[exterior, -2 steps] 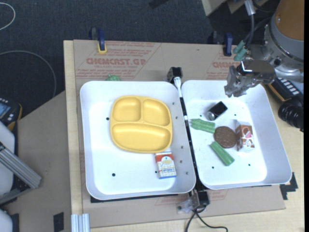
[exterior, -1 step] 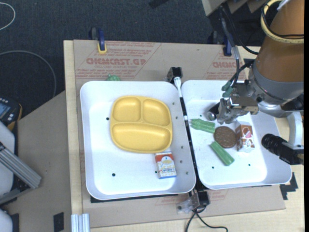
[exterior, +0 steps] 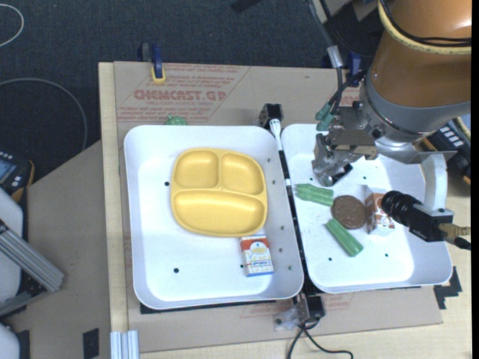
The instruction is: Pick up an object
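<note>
a: green pieces [exterior: 313,194] lying in right bin [exterior: 419,271], one just under gripper [exterior: 329,172], another [exterior: 344,238] lower down, brown disc [exterior: 349,211] between them.
b: can't tell whether claw open or closed. yellow divided plate [exterior: 218,191] and small carton [exterior: 257,256] in left bin [exterior: 150,223].

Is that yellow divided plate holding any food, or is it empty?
Empty. All three compartments of the yellow plate show bare yellow surface, with nothing resting inside.
</note>
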